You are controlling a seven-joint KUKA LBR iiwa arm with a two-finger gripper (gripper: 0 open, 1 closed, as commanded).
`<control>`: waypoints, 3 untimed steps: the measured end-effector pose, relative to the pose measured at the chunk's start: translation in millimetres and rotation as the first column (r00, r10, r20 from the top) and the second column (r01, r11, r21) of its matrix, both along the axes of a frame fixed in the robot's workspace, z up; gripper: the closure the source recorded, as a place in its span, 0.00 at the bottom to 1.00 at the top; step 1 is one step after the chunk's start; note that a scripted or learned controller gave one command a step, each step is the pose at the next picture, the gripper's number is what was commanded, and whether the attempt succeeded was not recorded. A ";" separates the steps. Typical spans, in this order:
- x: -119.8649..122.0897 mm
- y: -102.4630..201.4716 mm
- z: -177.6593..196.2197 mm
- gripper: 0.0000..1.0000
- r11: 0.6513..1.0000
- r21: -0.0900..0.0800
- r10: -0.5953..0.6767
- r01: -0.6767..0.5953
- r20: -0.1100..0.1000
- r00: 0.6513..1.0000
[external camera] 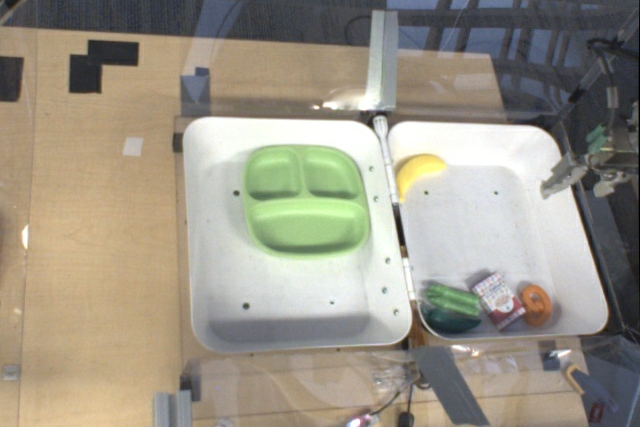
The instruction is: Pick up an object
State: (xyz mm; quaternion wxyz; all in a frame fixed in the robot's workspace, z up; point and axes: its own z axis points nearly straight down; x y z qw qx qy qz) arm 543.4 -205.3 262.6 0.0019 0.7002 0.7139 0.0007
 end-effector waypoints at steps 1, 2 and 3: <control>2.1 0.6 9.1 1.00 1.000 -0.001 0.006 -0.006 0.002 1.000; -9.9 40.8 -121.5 1.00 0.996 0.002 -0.085 0.085 -0.005 0.996; 18.4 33.8 12.2 1.00 0.999 0.000 0.050 -0.050 0.000 0.999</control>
